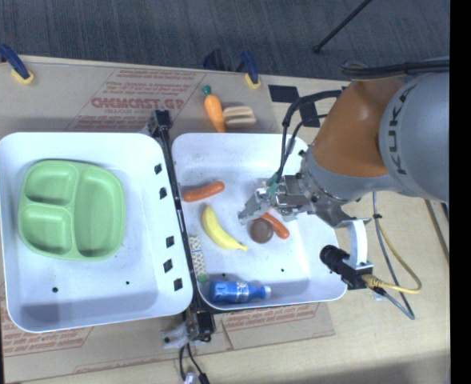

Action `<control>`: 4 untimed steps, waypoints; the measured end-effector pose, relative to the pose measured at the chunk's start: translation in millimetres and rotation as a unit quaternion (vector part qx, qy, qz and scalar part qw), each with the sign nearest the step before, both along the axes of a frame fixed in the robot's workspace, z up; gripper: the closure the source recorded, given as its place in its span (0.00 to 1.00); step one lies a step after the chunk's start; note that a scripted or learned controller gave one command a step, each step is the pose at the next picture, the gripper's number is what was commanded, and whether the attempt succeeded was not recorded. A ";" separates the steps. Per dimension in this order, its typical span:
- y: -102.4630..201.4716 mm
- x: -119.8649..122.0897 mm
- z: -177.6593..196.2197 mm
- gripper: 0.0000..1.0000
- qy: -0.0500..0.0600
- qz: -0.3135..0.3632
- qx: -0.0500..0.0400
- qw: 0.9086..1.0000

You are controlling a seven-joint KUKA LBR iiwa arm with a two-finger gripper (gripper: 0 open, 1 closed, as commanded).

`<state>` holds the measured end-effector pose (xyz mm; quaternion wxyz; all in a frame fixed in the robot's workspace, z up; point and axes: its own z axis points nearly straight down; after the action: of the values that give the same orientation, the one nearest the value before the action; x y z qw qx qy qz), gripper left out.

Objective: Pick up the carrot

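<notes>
Camera view: grey arm (395,142) w/ orange band reaches in from right over right bin (315,282); gripper (261,206) sits low in bin, just above a brown ball (261,231) and small orange piece (278,227); can't tell how far claw is open or if it has hold of anything. Carrot (213,112) lies outside bins on bench behind right bin, beside a bun (239,117). Right bin also has sausage (203,191), banana (219,229), blue bottle (237,292); left bin (11,294) has green tray (71,209).
</notes>
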<state>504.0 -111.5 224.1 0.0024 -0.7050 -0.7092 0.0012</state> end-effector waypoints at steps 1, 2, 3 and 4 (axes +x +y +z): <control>15.4 108.3 -60.4 0.00 0.000 -0.038 -0.001 0.999; -38.3 151.7 -133.3 0.00 0.000 -0.065 -0.001 0.998; -5.4 152.1 -132.8 0.00 0.001 -0.223 -0.001 0.975; -4.5 152.1 -122.6 1.00 0.003 -0.220 -0.001 0.976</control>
<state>656.1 -116.0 101.5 0.0040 -0.8435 -0.5371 0.0030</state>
